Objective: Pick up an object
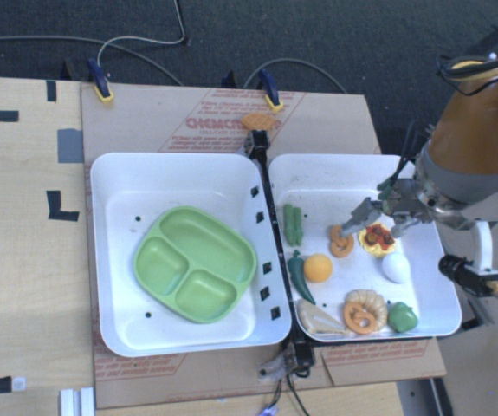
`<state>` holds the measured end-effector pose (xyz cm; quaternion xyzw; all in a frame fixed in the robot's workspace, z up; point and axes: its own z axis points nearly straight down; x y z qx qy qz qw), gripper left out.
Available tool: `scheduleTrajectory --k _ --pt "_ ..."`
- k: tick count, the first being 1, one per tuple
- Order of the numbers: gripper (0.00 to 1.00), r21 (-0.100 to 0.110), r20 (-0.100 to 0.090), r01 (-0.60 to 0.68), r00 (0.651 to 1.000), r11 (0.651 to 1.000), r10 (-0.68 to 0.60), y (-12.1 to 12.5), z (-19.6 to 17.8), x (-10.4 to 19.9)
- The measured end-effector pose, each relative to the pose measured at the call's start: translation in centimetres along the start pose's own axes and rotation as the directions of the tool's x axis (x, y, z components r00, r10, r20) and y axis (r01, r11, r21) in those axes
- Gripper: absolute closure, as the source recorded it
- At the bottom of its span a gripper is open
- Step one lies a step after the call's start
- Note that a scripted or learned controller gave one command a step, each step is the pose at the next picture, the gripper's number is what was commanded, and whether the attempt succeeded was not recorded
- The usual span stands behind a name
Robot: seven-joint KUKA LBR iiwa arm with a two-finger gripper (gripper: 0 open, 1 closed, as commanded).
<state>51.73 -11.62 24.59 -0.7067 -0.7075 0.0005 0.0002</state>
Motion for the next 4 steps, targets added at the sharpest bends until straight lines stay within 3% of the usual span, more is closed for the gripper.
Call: scheduleTrajectory --k 1,2,3,4 --pt "0.0 0.003 -0.001 0.0 1.0 1.0 0.0 2.7 10.3 -0.8" --pt "0.0 -0.006 0.003 -0.001 1.0 1.0 0.001 4.8 15.9 -0.2" --pt "1.0 -0.006 0.005 -0.001 1.0 1.0 0.001 4.8 15.0 -0.2" --pt "1.0 -0.001 -0.001 0.002 1.0 1.0 -0.002 5.0 6.1 7.1"
